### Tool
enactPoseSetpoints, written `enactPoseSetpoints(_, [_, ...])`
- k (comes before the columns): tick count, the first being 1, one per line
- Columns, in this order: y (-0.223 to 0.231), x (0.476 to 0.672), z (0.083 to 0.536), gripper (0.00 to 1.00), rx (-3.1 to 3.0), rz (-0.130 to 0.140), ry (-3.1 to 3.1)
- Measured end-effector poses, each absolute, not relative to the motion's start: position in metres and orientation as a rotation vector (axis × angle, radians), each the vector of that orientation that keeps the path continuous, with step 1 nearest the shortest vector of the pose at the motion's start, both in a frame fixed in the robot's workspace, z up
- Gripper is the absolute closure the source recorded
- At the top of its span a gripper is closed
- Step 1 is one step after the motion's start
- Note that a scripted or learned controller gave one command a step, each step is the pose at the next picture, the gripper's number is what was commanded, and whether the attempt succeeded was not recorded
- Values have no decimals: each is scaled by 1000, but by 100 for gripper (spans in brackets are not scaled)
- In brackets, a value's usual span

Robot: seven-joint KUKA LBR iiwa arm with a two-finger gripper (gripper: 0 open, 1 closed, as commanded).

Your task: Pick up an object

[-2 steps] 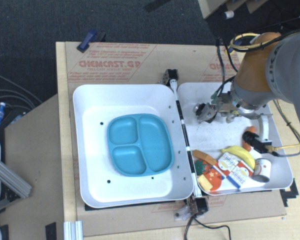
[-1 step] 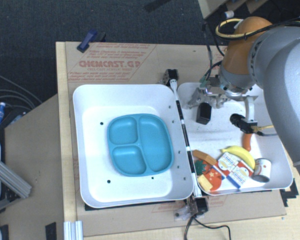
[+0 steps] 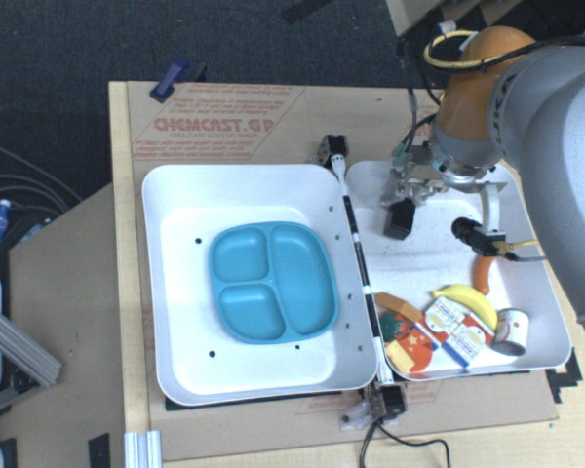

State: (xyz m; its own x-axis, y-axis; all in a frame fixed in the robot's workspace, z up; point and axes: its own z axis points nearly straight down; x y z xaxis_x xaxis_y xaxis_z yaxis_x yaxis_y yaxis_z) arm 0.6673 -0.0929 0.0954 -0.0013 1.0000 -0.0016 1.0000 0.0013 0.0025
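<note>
Evidently approach phase: pincer (image 3: 402,214) hovers, finger state unclear; banana (image 3: 471,300) lies below-right, so next move is reach there.

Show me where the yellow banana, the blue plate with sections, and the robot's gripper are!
Yellow banana (image 3: 471,302): camera view, middle of its curved body.
Blue plastic plate with three sections (image 3: 273,281): camera view, ridge where sections meet.
Gripper (image 3: 402,213): camera view, dark fingertip end.
</note>
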Motion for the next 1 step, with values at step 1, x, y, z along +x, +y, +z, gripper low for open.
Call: enactPoseSetpoints(1, [1,629,186,100,2219,4,2224])
